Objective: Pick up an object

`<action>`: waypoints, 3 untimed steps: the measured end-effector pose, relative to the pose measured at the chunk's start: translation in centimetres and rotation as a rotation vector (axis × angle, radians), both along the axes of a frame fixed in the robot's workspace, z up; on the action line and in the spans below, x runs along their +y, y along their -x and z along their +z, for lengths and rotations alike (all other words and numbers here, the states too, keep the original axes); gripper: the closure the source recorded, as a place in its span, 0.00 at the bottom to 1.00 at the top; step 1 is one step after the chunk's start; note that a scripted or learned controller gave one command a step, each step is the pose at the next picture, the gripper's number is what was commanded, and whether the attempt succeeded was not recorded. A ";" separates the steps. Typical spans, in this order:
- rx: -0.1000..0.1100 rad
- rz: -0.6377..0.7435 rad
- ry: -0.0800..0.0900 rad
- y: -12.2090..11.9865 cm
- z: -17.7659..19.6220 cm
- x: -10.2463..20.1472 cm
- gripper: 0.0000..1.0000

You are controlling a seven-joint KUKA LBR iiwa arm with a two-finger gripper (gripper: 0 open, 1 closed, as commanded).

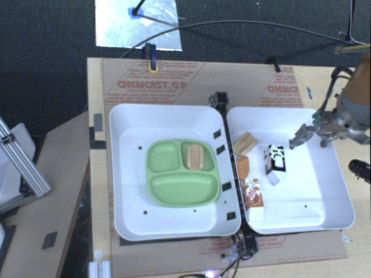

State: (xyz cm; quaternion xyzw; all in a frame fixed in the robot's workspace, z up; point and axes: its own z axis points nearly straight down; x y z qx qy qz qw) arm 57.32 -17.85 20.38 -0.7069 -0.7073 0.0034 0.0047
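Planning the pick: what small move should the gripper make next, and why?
Probably shift left and down toward the black-and-white box. The gripper hangs over the right bin, up and right of that box, and no object sits between its fingers.

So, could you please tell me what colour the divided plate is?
Light green; the plate shows clearly in the camera view.

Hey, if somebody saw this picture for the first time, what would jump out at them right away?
Probably the green divided plate in the middle of the left bin, with a tan block in its upper right compartment. Next, the clutter along the left side of the right bin: a tan block, a black and white carton and an orange and white packet. The hand hangs over that bin's upper right part.
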 end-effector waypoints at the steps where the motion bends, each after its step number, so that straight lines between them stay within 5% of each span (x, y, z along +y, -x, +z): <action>1: -0.012 0.003 0.002 -0.3 0.8 0.1 0.00; 3: -0.014 0.005 0.000 -2.1 -9.3 -0.1 0.00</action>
